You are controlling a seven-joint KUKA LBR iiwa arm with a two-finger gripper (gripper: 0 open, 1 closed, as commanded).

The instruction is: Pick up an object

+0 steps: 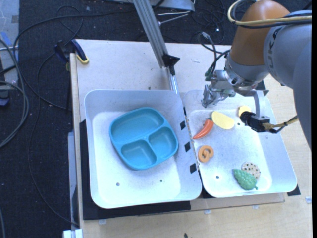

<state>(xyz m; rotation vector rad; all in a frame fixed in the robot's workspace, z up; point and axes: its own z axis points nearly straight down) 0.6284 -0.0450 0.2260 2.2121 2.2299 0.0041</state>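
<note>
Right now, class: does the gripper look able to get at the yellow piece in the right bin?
Probably yes. The gripper hangs just above the bin's far edge, close to the yellow piece. Nothing covers it; the orange carrot lies beside it, apparently just touching.

blue tray [143, 138], white bins [99, 182] – orange carrot [203, 129], yellow slice [223, 120], green leaf [245, 180]

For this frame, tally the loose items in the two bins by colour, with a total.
Blue: 1, the divided plate in the left bin
Yellow: 1, the yellow piece in the right bin
Orange-red: 1, the carrot-shaped piece
Orange: 1, the ring-shaped piece
Brown speckled: 1, the cookie
Green: 1, the leafy piece
Total: 6
</note>
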